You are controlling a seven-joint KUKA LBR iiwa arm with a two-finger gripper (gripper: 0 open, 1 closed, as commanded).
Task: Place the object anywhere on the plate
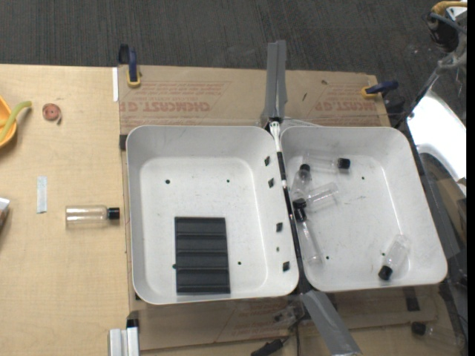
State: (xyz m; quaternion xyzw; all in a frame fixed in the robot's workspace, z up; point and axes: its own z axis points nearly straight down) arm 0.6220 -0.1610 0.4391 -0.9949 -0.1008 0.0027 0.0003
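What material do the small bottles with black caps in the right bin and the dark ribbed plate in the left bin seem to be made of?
The small clear bottles look like transparent plastic or glass: the white bin shows through them. The dark ribbed rectangular plate looks like matte black plastic or rubber, with no shine; which one is unclear.

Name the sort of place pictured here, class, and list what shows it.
Probably a robotics lab or test bench: two white bins side by side on clamped cardboard, small clear bottles in the right bin, a dark ridged plate in the left, and carpet beyond.
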